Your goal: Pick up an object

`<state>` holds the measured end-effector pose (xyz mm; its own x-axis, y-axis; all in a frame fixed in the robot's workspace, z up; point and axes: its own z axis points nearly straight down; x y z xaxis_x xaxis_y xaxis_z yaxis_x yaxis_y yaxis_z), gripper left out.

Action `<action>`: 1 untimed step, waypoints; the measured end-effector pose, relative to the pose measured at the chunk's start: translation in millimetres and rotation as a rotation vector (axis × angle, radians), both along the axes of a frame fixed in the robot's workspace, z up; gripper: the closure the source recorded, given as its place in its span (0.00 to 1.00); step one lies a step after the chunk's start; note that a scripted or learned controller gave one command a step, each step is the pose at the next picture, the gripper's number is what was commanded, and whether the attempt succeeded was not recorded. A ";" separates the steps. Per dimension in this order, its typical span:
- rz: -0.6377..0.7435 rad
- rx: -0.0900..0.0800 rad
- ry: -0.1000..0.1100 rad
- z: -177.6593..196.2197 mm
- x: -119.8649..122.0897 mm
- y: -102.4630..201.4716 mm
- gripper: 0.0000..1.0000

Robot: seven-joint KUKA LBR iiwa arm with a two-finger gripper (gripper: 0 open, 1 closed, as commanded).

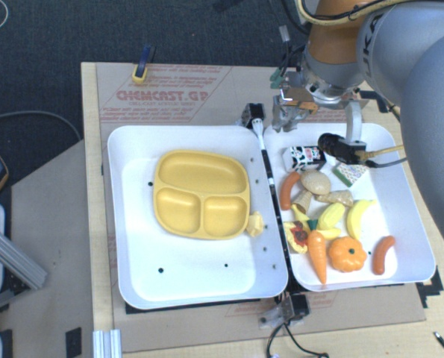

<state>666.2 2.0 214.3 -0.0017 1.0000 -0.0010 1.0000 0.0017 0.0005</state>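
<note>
My gripper (286, 119) hangs over the far left corner of the right bin (414, 237), open with nothing between its fingers. Just below and to its right lies a black-and-white cow-patterned carton (304, 156). Further toward the front is a heap of toy food: a beige mushroom (316, 183), a red-orange chili (287, 190), two yellow fruits (332, 216) (361, 218), a carrot (318, 256), an orange pumpkin (347, 253) and a red sausage (383, 254). The gripper touches none of them.
The left bin (132, 222) holds a yellow divided plate (201, 194) with a small pale yellow piece (255, 224) at its right edge. The ridge between the bins (270, 192) runs right under the gripper. A green-and-white wedge (350, 173) lies by the carton.
</note>
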 end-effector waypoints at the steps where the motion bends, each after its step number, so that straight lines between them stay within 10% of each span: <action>1: -0.002 0.001 0.002 14.8 -10.3 1.0 1.00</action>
